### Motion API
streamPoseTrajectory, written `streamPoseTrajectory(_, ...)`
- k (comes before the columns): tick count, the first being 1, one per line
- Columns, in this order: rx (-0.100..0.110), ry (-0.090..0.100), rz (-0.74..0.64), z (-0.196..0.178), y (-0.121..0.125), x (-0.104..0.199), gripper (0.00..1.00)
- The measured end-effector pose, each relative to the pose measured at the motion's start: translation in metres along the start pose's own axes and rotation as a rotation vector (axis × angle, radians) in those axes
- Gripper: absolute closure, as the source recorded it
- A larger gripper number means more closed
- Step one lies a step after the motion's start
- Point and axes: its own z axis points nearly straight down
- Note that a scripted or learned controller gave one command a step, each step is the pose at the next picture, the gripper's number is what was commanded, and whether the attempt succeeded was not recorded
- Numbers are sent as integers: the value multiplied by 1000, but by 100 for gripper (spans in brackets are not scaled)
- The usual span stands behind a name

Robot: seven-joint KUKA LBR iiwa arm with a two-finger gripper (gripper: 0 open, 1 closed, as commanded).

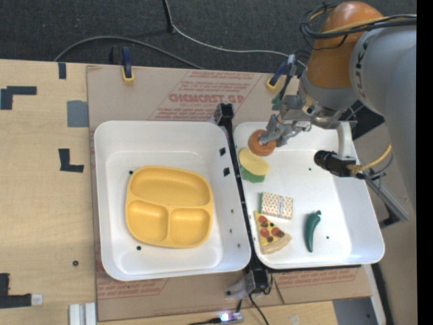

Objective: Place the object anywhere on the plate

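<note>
A yellow plate with three compartments lies in the left bin, and nothing sits on it. My gripper hangs over the far left corner of the right bin, close to the divider between the bins. Its fingers are shut on a round orange-brown toy piece, which sticks out to the lower left of the fingertips. Just below that piece a yellow and green toy food rests on the bin floor.
The right bin also holds a patterned cracker, a pizza slice and a green pepper near its front. A black fitting with a cable sits to the right of the gripper. The divider rims stand between gripper and plate.
</note>
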Motion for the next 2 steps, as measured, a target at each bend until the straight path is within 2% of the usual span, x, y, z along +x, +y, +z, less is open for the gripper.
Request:
streamPoseTrajectory(1,1,0,-1,13,-10,52,100)
streamPoseTrajectory(2,-1,0,-2,2,-23,104,100)
